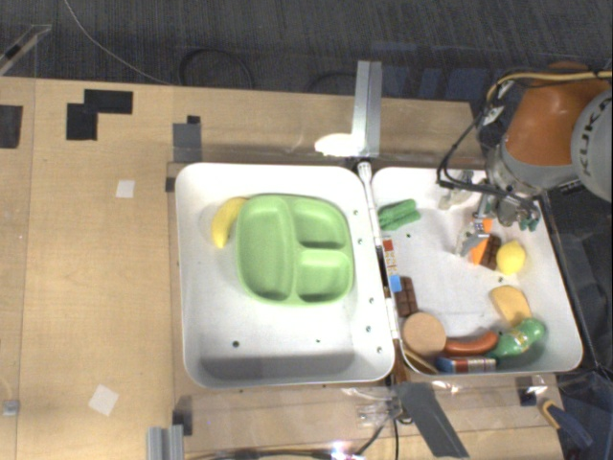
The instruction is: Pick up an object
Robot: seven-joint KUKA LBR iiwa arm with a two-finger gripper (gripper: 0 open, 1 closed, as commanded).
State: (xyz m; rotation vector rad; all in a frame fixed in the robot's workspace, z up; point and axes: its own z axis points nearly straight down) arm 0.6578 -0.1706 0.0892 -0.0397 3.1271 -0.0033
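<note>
Arm: the grey arm [560,137] with its orange band reaches in from the right, over the far right corner of the right bin [433,266].
Gripper: the gripper [506,209] hangs low over the far right part of the right bin; whether it is open or closed, or has hold of anything, I cannot tell, as the wrist hides that part.
Nearest objects: a small orange and brown piece [484,249] lies just below the gripper in the picture, and a yellow lemon-like ball [511,258] sits just beside that piece, on its right.
Other right-bin objects: a green block [397,214] lies near the far left side, well apart from the gripper; a yellow-tan lump [510,304] rests nearer the front right; a green toy [522,339] sits at the front right corner, touching a red sausage shape [469,343]; a round tan disc [423,333] lies at the front left, with a brown bar [405,296] just behind it.
Left bin: the left bin [206,333] holds a green divided tray [292,247] with a yellow banana [226,220] tucked against its far left edge.
</note>
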